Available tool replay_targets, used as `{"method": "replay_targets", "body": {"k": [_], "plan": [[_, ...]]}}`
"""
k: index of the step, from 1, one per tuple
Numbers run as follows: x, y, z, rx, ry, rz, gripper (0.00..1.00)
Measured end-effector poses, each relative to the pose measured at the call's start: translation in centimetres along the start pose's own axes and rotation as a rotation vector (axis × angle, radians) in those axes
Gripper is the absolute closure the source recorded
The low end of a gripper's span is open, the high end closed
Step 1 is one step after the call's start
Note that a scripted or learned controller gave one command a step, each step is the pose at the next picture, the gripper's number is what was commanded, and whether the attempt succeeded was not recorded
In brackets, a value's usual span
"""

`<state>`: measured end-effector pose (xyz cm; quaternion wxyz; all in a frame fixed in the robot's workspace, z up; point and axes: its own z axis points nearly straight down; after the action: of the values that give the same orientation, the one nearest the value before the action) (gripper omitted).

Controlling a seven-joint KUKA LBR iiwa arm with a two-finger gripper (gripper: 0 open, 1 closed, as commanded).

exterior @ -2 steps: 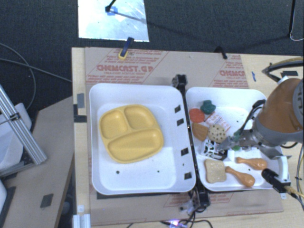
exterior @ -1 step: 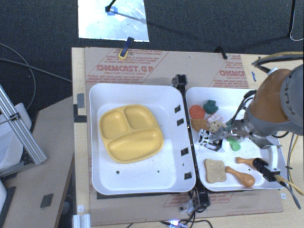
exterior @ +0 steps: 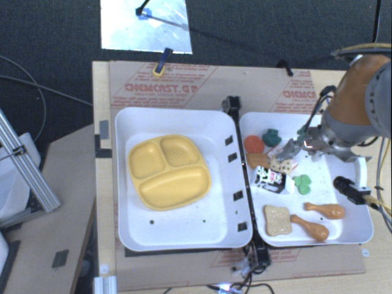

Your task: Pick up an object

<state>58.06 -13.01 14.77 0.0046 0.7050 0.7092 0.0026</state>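
At the near edge of the right bin (exterior: 365,230) lies a slice of toast (exterior: 277,220). Beside it are two brown drumsticks, one (exterior: 310,228) just next to the toast and the other (exterior: 324,210) a little further in. Behind them, in the middle of this bin, there is a black-and-white block (exterior: 270,179), and a small green piece (exterior: 301,183) lies near it on the arm's side.

The gripper (exterior: 290,148) hangs over the middle of the right bin, just above a pale spotted cube (exterior: 283,165), and points toward the left bin. I cannot tell whether it is wide or narrow, and nothing can be seen held in it. A brownish piece (exterior: 258,160) lies beside the cube. Further back are an orange-red round thing (exterior: 253,144) and a dark green thing (exterior: 271,136).

The left bin (exterior: 125,133) holds a yellow plate with three compartments (exterior: 168,171). It lies flat, and its big compartment is on the near side.

Both bins stand on a cardboard sheet with red letters (exterior: 196,78). At the far edge of this sheet lies a small yellow and blue tool (exterior: 162,62). Beyond it, a shiny square sheet (exterior: 146,17) lies on the dark floor.
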Motion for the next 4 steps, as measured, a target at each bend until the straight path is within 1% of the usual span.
{"method": "replay_targets", "body": {"k": [1, 2, 3, 4], "plan": [[-7.5, -5.7, 6.6, 0.015, 0.001, 0.013, 0.0], [-7.0, -5.2, 5.2, 0.007, 0.002, 0.003, 1.0], [-2.3, -9.7, 6.3, 0.012, 0.005, 0.004, 1.0], [5.4, -7.6, -4.3, -0.001, 0.003, -0.006, 1.0]]}}
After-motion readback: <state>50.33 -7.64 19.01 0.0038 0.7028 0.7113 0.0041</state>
